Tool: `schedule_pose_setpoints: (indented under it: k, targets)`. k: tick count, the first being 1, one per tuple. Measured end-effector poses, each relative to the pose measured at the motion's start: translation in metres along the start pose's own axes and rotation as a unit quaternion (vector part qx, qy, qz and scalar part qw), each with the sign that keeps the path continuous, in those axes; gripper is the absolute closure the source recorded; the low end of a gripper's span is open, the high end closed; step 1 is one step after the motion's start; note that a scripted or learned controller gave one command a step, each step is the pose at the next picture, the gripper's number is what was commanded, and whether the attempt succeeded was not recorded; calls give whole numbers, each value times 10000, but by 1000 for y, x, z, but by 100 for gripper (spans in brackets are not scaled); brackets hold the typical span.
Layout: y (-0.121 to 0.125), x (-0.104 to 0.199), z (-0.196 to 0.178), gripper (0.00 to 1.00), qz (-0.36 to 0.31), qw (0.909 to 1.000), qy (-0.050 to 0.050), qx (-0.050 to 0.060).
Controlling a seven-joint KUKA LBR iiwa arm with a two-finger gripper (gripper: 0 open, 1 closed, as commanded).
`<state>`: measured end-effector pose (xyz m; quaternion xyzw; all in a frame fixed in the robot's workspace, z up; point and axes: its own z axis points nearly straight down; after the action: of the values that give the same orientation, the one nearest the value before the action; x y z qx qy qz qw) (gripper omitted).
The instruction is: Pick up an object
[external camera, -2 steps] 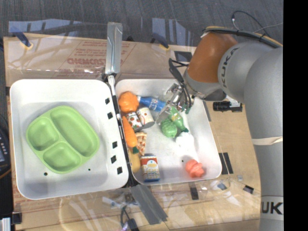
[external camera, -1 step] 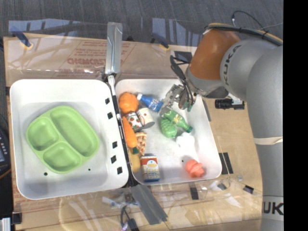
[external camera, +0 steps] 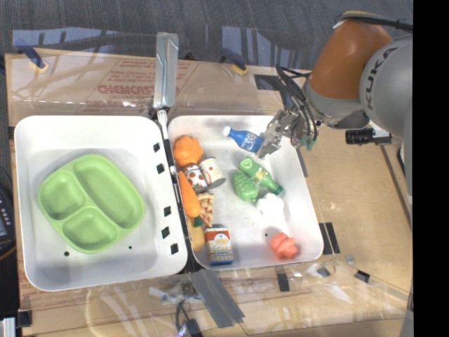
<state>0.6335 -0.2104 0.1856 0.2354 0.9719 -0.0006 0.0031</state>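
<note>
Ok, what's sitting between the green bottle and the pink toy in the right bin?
In the camera view, a small white object lies between the green bottle and the pink toy.

Green divided plate (external camera: pixel 90 203) in left bin (external camera: pixel 28 258).

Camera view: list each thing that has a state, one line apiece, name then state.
Blue bottle: lying on its side, capped, beside the gripper.
Green bottle: lying on its side.
Can: tipped over on its side.
Carton: lying flat, closed.
Green tray: right side up in the left bin.
</note>
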Motion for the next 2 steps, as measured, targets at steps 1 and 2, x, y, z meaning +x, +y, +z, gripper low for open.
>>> schedule_pose_setpoints:
  k: [1,2]
  targets:
    - [0,1,1,0,1,10000,13,1]
    - [13,32,87,0,-824,9966,-34,-4]
